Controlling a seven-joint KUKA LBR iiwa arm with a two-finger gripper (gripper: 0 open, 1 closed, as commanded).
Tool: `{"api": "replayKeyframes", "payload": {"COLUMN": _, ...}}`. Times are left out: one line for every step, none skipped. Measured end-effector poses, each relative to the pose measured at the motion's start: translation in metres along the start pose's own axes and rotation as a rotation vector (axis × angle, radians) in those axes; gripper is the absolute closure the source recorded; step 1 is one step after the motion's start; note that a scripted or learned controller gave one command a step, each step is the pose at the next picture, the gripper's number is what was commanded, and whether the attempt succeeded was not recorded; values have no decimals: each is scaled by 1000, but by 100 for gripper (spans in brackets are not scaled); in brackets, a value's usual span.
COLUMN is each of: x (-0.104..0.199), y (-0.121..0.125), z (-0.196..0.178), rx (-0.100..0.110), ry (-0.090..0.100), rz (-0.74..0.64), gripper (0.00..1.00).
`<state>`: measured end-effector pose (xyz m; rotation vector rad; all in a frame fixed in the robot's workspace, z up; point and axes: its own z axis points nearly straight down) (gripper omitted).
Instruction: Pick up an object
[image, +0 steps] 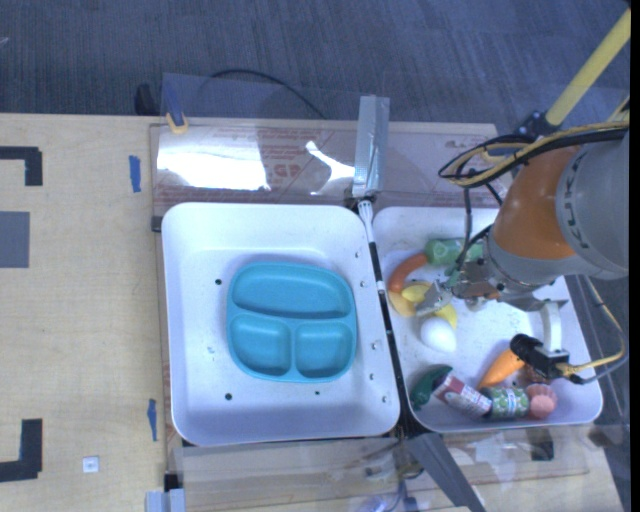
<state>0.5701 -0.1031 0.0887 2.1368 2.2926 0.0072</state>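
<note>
We cannot tell the jaws' (447, 292) state above the right bin (585, 405), so we should descend squarely onto the white egg (437, 334) at their six o'clock.

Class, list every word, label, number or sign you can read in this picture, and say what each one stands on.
None can be read.
Reddish print on the clear panel behind the bins: too blurred by glare.
Label on the small bottle in the right bin: too small to read.
</note>
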Motion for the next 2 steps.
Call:
{"api": "replayKeyframes", "payload": {"x": 0, "y": 1, "z": -10, "rx": -3, "ry": 0, "rz": 0, "gripper": 100}}
{"api": "replayKeyframes", "payload": {"x": 63, "y": -18, "z": -145, "rx": 1, "ry": 3, "rz": 198, "gripper": 100}}
